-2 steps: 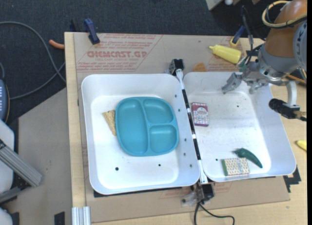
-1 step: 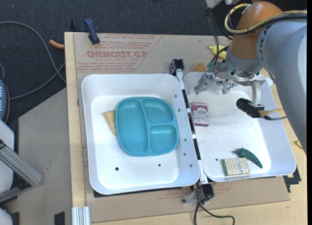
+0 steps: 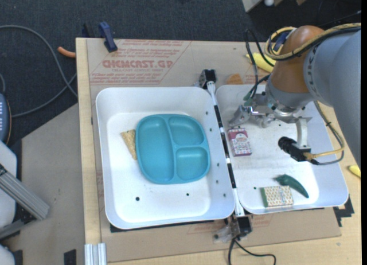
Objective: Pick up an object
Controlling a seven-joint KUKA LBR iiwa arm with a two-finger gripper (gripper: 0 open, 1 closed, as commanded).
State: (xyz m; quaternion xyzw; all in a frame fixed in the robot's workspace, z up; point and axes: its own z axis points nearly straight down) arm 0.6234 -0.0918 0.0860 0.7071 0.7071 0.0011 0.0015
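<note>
Camera view: your gripper (image 3: 250, 115) hangs over the right bin's (image 3: 261, 169) far left corner.
You cannot tell if it is open or closed. The pink packet (image 3: 239, 142) lies just nearward of it by the left wall, long axis running far edge to near edge.

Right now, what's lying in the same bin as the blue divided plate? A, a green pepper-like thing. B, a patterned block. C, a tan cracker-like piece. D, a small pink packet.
C: the tan piece lies at the edge of the blue plate in the left bin, while the pink packet, green thing and patterned block lie in the right bin.
</note>
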